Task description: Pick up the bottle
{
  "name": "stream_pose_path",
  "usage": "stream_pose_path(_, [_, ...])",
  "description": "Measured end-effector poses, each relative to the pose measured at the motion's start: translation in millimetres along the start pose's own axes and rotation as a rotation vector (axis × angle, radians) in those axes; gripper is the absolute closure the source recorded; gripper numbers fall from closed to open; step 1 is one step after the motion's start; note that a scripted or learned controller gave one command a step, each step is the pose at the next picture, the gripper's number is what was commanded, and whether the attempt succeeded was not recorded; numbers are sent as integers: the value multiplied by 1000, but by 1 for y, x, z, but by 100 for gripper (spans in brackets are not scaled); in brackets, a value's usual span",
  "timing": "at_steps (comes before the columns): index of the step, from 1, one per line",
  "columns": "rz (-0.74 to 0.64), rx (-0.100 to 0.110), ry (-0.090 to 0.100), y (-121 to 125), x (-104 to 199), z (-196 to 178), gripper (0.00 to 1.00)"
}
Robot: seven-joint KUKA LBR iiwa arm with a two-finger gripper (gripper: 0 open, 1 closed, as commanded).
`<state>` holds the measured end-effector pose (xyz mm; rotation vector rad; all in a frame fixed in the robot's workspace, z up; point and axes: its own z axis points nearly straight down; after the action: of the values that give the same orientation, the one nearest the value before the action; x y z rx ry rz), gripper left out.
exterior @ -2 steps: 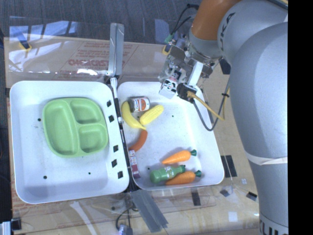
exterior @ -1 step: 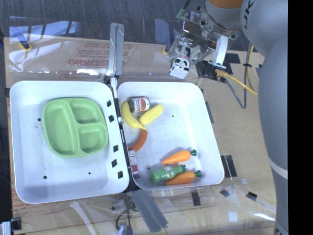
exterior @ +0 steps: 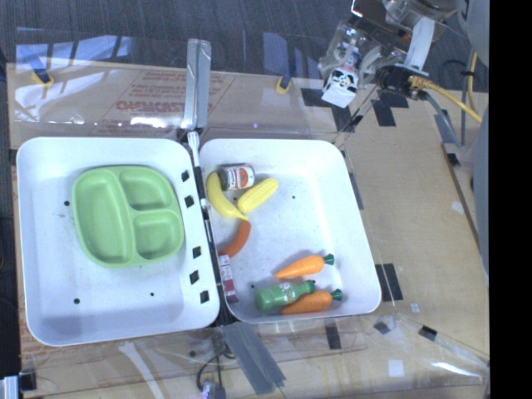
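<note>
Two white bins [exterior: 274,152] are set side by side on a tan table [exterior: 416,189]. Dark carpet [exterior: 166,7] is seen behind. The green bottle [exterior: 283,296] is laid in the right bin, between two carrots [exterior: 304,265]. The gripper [exterior: 349,73] is raised beyond the bins; its grip cannot be told.

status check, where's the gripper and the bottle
Gripper up beyond the right bin's far corner. Green bottle lying near the front wall of the right bin. Two carrots flanking it.
</note>
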<state>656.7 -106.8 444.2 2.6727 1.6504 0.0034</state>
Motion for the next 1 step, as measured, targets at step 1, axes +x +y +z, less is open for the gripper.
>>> stream_pose_path(1, [-74, 16, -6, 8, -23, 239, 100])
